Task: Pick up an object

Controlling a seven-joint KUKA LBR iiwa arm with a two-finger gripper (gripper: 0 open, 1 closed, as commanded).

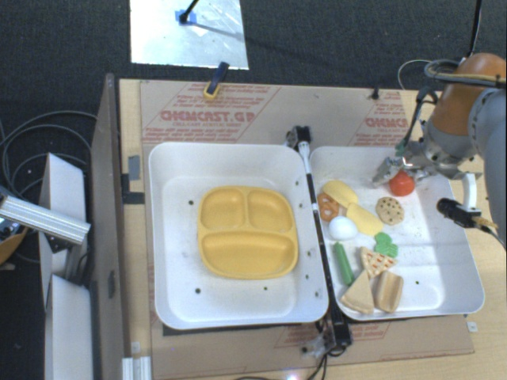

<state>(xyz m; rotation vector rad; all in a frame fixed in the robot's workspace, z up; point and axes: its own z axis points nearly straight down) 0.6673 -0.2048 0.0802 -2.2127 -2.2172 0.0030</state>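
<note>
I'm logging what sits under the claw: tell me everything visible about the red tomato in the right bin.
The red tomato is small, round, smooth and glossy, like plastic toy food, with a paler spot on top. It sits in the right bin near its far edge, directly below the claw. Whether the claw touches it is unclear. It lies apart from the cookie just in front.

From my remote seat: a yellow plastic divided plate (246,232) sits in the middle of the left shallow white bin (170,212), both resting on a brown cardboard sheet with red print (238,109). Further back there's a shiny silver square sheet (190,18) lying on dark carpet (55,38) (cables trail off left).
</note>
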